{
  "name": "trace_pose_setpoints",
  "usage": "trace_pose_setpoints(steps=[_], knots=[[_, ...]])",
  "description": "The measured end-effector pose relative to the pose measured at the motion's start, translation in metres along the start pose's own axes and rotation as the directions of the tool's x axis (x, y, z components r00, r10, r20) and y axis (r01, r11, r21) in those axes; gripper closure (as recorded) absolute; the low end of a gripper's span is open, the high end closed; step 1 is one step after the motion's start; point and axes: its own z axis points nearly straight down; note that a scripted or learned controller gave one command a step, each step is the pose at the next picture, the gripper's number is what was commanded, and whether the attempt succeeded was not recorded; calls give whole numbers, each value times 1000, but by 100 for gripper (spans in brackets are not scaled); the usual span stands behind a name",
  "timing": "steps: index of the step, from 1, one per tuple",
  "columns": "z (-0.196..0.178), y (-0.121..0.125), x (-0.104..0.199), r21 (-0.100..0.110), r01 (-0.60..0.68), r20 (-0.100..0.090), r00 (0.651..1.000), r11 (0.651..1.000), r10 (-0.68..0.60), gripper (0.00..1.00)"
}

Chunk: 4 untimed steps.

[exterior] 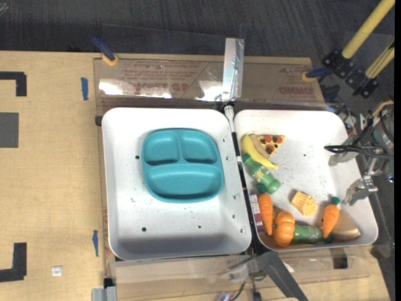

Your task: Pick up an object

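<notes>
Resting on the wooden bench (44,187) are two shallow white bins side by side. A teal divided plate (182,165) lies in the left bin (125,231), slightly toward its far side, with three compartments facing up.

All the small toy food sits in the right bin (307,130). Against its left wall a yellow banana (255,150) lies touching a pizza slice (271,143), and just below them is a green bottle-like piece (264,175). Further toward the near edge, an orange carrot (266,211) leans beside a small orange pumpkin (284,227), which touches a dark green vegetable (306,233). A yellow corn-like block (304,202) sits apart from these, near the middle of the bin. A second carrot (329,219) stands tilted at the near right corner, next to a brown rounded object (348,232), possibly a potato, though it is hard to tell.

At the right edge of the frame the gripper (358,168) hangs over the right rim of that bin, partly cut off by the frame. Its dark parts blur together with the cables, so whether its fingers are apart or together cannot be told. Nothing is seen between them.
</notes>
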Motion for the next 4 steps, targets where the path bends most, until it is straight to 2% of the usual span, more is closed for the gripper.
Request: trace_pose_setpoints(steps=[1, 2, 3, 4], knots=[[123, 37, 13, -6, 118, -10, 993, 993, -118, 0], [176, 69, -66, 4, 403, 8, 915, 915, -403, 0], [175, 69, -30, 9, 387, 10, 922, 922, -387, 0], [174, 69, -8, 5, 349, 12, 937, 937, -350, 0]])
